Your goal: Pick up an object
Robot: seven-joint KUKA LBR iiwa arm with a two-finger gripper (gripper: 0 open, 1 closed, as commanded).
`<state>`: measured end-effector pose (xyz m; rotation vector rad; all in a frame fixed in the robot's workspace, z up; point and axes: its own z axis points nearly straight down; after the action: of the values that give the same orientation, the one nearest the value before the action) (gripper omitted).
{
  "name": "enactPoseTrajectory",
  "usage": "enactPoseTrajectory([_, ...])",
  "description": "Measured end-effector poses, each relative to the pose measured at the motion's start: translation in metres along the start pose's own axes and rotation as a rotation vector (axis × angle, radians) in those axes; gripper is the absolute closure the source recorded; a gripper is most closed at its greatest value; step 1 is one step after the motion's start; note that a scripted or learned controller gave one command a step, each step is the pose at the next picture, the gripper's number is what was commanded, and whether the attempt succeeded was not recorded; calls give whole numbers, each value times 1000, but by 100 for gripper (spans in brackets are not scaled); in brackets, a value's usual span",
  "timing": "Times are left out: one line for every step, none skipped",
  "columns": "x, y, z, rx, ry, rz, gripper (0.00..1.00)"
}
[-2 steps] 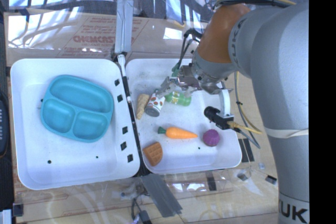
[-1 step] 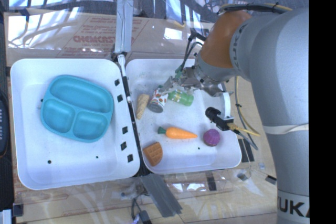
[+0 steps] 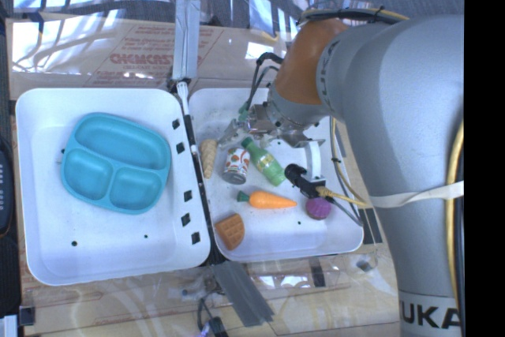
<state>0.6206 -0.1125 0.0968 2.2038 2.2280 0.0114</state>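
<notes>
Green bottle [image 3: 264, 162] — location: middle of the right bin [image 3: 339, 242], lying on its side at a slant, with the cap end toward the bin's far edge.

Gripper [image 3: 246, 127] — location: low over the right bin, just beyond the bottle's cap end and near the far edge. Contact with the bottle cannot be determined. How wide the gripper stands cannot be determined either, because the wrist of the arm [image 3: 394, 114] covers it from above.

Other contents of the right bin:
- A small can [image 3: 236, 165] lies just beside the bottle, on the side toward the wall shared with the left bin [image 3: 31, 249].
- A pale corn cob [image 3: 208, 156] lies along that shared wall.
- A carrot [image 3: 271, 201] lies between the bottle and the near edge.
- An orange ridged block [image 3: 230, 230] sits in the near corner by the shared wall.
- A purple item [image 3: 319, 207] sits close to the edge opposite the shared wall, just beside the carrot's tip.

In the left bin, a blue divided plate [image 3: 117, 162] rests at the middle.
</notes>
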Motion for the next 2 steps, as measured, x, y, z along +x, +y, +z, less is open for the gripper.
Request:
enactPoseTrajectory([21, -56, 5, 16, 1, 4, 0])
enactPoseTrajectory([21, -55, -5, 16, 1, -1, 100])
